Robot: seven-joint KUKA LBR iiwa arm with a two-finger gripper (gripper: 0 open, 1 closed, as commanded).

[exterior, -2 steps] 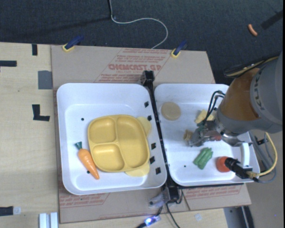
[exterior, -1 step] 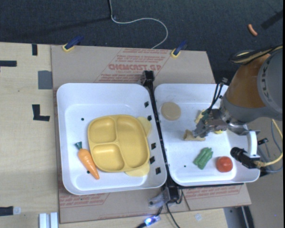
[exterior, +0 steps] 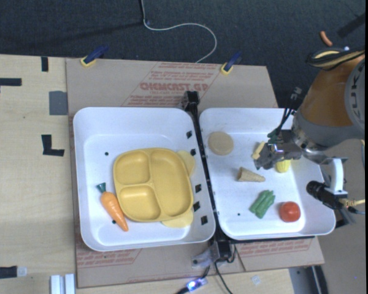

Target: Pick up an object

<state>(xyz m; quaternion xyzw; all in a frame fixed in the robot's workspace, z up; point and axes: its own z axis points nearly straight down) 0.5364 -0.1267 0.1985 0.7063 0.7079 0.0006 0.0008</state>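
DESK: Fingers first, open or closed?

PHOTOGRAPHER: Cannot tell. The two-finger gripper on the grey arm hangs low over the right-hand shallow white bin, a dark knot seen from above. A small yellow plastic piece peeks out just beside it on the arm's side, and more yellow shows at its other edge. I can't tell whether that piece is between the pads or merely under them.

DESK: So nothing is confirmed held. What else is within reach?

PHOTOGRAPHER: A tan cone-shaped wedge lies near, toward the front of the bin, and a round tan disc sits toward the divider. A ridged green toy vegetable and a red toy tomato lie at the front. Over in the left-hand white bin, an orange toy carrot rests against a yellow divided plastic plate.

DESK: Where could this attempt fail?

PHOTOGRAPHER: My read is that the yellow piece is small and likely slick. If the pads catch only its edge, it may squirt sideways or drop on the lift. Set down off-centre, the gripper could pin it to the bin floor rather than pinch it. The cone wedge sits close enough that a sweep could knock it away
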